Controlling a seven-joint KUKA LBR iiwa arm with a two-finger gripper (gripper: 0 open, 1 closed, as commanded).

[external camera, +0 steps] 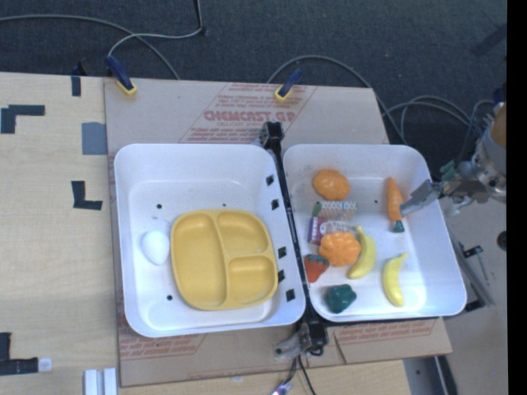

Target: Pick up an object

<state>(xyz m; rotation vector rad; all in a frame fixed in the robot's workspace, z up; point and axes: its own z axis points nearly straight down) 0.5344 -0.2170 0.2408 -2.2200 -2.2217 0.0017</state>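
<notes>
Cardboard [247, 118] lies flat under both white bins, pinned at its far edge by two yellow-and-blue clamps [122, 76], and it sits on a pale wooden counter [49, 245] marked with dark tape shapes. Beyond that, dark carpet [272, 19] with grey cables looping across it.

Left bin [132, 171]: a yellow divided tray [222, 257], and a white egg [155, 247] just beside its left edge.

Right bin [416, 167], much busier: an orange fruit [330, 184] at the back, a carrot [394, 201] near the right wall, a small packet [328, 217], a second orange piece [339, 248], two bananas [394, 280], a strawberry [316, 267] and a green item [338, 298] at the front.

The tool [424, 196] hangs over the right bin's right rim, just beside the carrot; whether it is parted or closed, I cannot tell from here.
</notes>
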